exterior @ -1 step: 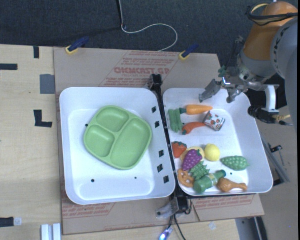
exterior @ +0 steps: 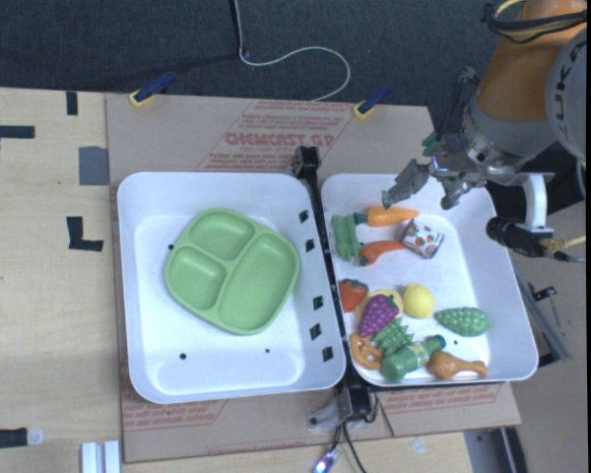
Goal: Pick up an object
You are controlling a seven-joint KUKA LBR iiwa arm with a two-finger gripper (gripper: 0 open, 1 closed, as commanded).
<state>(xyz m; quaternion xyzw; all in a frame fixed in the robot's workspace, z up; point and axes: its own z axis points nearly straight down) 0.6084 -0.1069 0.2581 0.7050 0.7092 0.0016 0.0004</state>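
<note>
Where the grey arm with its orange band reaches in from the right of the camera view, the two-finger gripper is seen above the far edge of the right-hand shallow white bin, its two dark fingers spread apart with nothing between them. Just below the left fingertip, an orange plastic carrot is laid near the bin's far edge, its long axis running almost parallel to that edge, with the tapered tip turned toward the bin's right side. Whether the finger touches it cannot be told. A second orange-red carrot-like piece is laid just nearer, slanted, beside a green ribbed pod against the bin's left wall. A small white cup with red spots is tipped on its side just right of the carrots. Toward the near edge, a yellow lemon, purple grapes, a bumpy green fruit and other toy foods are gathered. In the left-hand white bin, a green divided plastic plate is placed centrally.
</note>
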